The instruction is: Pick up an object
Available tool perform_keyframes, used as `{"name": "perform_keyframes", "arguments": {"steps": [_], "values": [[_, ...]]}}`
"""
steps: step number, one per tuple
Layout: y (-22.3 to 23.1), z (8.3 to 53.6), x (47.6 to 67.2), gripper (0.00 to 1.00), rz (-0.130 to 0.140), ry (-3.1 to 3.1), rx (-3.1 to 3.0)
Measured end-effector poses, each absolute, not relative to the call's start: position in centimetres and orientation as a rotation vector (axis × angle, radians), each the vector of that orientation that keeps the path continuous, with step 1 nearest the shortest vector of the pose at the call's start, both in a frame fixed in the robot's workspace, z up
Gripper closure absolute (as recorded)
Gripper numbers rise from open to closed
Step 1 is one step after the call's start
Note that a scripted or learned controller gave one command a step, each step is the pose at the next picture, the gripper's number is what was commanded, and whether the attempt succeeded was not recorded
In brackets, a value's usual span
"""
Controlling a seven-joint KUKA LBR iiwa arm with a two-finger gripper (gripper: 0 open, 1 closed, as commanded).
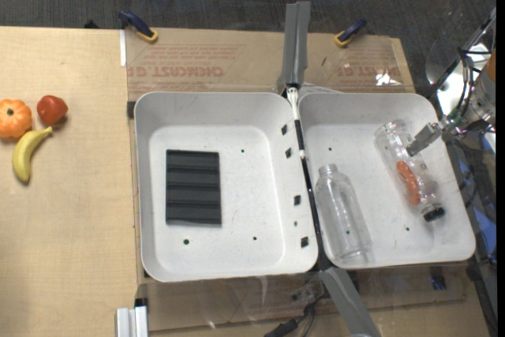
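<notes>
In the right bin (363, 108) lie two clear plastic bottles. One plain bottle (342, 211) rests near the bin's left wall, neck pointing to the far side. The other bottle (409, 168) holds something orange and has a black cap at its near end; it lies at a slant toward the right wall. My gripper (420, 141) reaches in from the right edge and its tip sits right at the upper part of this orange-filled bottle, touching or just over it. A black ribbed rectangular block (193, 187) lies flat in the left bin (150, 170).
A grey divider bar (296, 51) runs between the bins at the far side. Outside the bins, on the wooden bench at left, sit a banana (27, 155), an orange (13, 119) and a red fruit (52, 110). Cardboard (205, 63) with clamps lies behind the bins.
</notes>
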State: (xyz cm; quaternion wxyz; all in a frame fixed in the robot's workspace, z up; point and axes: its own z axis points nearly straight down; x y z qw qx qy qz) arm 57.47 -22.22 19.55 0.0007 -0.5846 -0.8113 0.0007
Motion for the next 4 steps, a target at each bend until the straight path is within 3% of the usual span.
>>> {"name": "perform_keyframes", "arguments": {"steps": [1,2,3,4], "values": [[-22.2,19.6,57.5,0.00,0.002,-2.548,-1.836],[-21.9,9.2,56.9,0.00,-0.004,-2.625,-1.725],[-22.0,10.2,56.9,1.00,-0.005,-2.624,-1.730],[-15.3,18.1,57.2,1.00,0.001,-2.580,-1.794]]}}
